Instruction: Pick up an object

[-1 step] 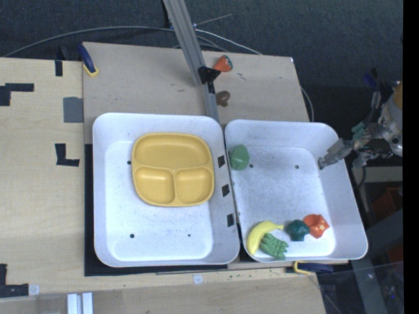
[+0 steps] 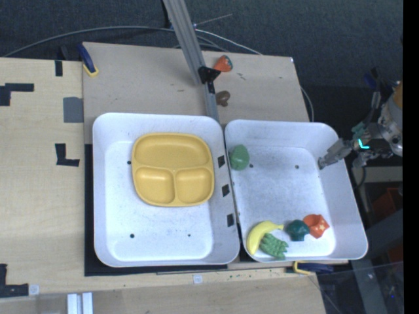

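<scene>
The gripper (image 2: 330, 154) sits at the right rim of the right bin (image 2: 281, 131), close to its far right corner; whether it is open or closed cannot be told from here, and nothing is visibly held.

The candidates lie in that bin. A green round object (image 2: 239, 156) rests alone against the left wall near the far corner. A cluster crowds the near edge — a yellow banana (image 2: 259, 232) touching a green knobbly item (image 2: 274, 245), then a dark teal piece (image 2: 298, 229) beside an orange-red one (image 2: 317, 226).

The left bin (image 2: 105, 175) holds a yellow divided plate (image 2: 173, 169).

The isolated green object is probably the safer target — it has clear space on one side, though the wall crowds the other. A descent centred over it, closing parallel to that wall, would likely avoid scraping.
</scene>
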`<state>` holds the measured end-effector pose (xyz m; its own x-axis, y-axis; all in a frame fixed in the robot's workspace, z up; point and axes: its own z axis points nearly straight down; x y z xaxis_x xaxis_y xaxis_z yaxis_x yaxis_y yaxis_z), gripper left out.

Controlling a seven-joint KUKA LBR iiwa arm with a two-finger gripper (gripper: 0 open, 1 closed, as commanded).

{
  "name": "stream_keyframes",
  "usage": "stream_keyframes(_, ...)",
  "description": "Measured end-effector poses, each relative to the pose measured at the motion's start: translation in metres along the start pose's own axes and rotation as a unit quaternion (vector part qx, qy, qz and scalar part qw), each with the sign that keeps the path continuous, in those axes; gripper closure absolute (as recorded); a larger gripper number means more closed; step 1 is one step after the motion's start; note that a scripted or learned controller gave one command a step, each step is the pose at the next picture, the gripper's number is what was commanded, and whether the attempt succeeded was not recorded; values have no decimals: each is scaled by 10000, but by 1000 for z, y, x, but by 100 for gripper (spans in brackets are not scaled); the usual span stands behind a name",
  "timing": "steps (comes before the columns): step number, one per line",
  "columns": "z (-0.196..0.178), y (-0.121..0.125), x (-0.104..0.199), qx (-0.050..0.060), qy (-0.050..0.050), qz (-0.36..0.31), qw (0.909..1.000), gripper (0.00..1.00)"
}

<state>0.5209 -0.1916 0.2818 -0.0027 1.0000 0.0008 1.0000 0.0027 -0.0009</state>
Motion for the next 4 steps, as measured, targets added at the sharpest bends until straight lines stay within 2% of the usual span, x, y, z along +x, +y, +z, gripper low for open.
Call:
stream_keyframes(2, 93, -11, 4, 26, 3, 5, 10000, 0)
stream_keyframes(3, 144, -18, -2, 31, 3, 13, 10000, 0)
stream_keyframes(4, 131, -17, -2, 11, 0, 2, 10000, 100)
